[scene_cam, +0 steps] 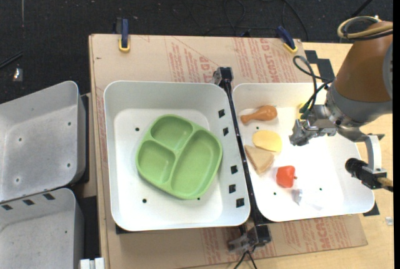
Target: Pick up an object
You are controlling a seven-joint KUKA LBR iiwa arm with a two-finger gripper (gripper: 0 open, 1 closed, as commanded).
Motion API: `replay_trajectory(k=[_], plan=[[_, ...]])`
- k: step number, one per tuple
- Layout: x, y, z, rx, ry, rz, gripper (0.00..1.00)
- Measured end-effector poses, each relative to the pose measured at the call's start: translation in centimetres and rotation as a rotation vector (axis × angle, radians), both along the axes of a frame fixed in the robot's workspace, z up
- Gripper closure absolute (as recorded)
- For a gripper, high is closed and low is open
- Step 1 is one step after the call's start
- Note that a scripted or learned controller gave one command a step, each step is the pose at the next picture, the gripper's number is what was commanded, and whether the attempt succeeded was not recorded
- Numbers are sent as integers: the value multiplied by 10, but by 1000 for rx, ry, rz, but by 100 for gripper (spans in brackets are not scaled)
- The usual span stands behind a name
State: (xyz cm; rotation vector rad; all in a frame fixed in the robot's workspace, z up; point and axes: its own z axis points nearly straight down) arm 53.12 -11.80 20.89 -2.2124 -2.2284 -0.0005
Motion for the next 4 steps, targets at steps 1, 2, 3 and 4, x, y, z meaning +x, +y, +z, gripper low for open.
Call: replay_trajectory(k=[1,2,3,4], plan=[[13,55,14,0,-3,1,100],[32,110,22,-1,-3,0,100],[41,152,18,-1,-2,-1,100],[51,216,20,0,-3,2,100]])
